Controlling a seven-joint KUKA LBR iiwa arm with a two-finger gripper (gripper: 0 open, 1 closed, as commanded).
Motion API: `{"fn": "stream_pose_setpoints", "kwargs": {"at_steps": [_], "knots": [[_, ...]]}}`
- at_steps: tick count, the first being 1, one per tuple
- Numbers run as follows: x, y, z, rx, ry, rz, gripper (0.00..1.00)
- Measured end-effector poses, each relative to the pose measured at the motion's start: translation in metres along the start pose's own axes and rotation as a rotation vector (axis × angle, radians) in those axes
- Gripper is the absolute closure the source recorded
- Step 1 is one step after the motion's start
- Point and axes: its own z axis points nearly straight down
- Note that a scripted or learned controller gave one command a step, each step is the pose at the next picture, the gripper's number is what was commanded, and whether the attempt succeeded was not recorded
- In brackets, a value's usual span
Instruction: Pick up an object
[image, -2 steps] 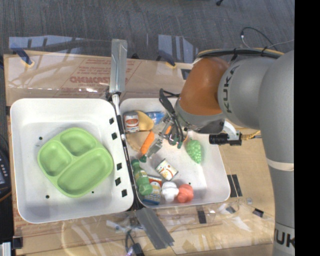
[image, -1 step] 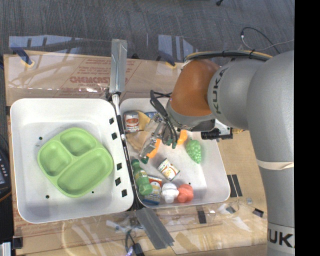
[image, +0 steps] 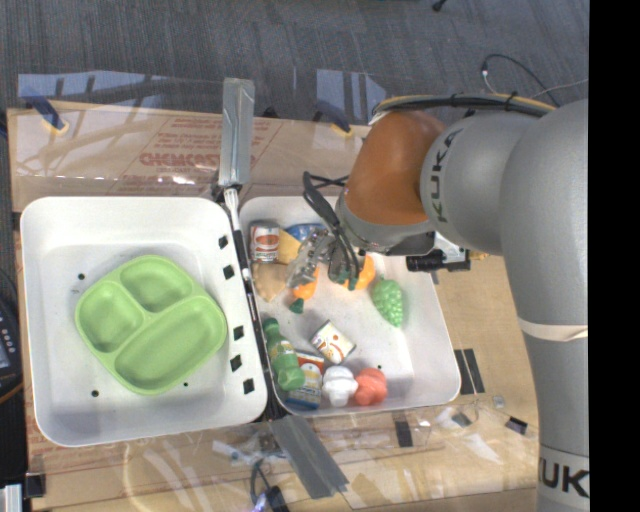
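The pincer (image: 325, 258) hung amid crowded toys in the right bin (image: 432, 330); its state could not be told. A can (image: 265, 242) and green grapes (image: 389, 301) flanked it.

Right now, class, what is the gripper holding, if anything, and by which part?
It cannot be told: the gripper is low among the toys in the right bin, near an orange carrot, but no clear hold shows.

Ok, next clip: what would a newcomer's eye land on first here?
The big grey arm with its orange band, reaching from the right over the right bin. Next, the green divided plate alone in the left bin. Then the toy food heaped below the gripper.
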Motion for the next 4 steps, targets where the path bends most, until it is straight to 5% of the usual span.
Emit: {"fn": "stream_pose_setpoints", "kwargs": {"at_steps": [1,2,3,4], "knots": [[-0.027,0.049,-0.104,0.003,0.025,-0.05,1.0],[-0.027,0.049,-0.102,0.004,0.028,-0.05,0.0],[0.0,0.079,-0.077,0.001,0.032,-0.283,0.0],[-0.004,0.011,-0.076,0.011,0.033,0.211,0.0]]}}
